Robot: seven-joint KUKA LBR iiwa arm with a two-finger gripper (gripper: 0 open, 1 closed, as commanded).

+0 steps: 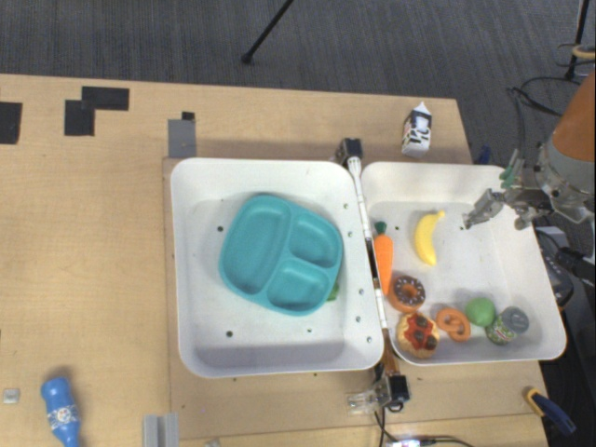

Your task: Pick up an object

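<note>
The gripper (500, 206) hangs at the right of the frame, above the upper right part of the right bin (484, 177); its fingers (479, 210) are spread apart and grasp nothing. The banana (426, 237) lies on the bin floor to the left of the fingers and a little below them, apart from them; further down the frame sit a carrot (383, 261), a doughnut (407, 291) and a green ball (480, 311); the left bin (186, 250) holds a teal divided plate (282, 252).
</note>
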